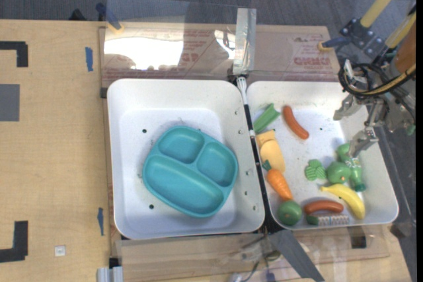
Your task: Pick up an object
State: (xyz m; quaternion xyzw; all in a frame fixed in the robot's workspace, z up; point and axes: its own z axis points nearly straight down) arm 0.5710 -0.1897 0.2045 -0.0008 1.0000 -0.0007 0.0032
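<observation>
In right bin [386, 189]: 2 sausages [295, 122] | 1 carrot [279, 184] | 1 banana [348, 199] | fingers [360, 140]: cannot tell

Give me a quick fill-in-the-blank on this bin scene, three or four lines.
1. The teal divided plate lies in the ____ bin.
2. The toy carrot in the right bin is coloured ____.
3. The yellow banana lies beside a red ____.
4. The gripper hangs above the ____ bin.

Missing words: left; orange; sausage; right
</observation>
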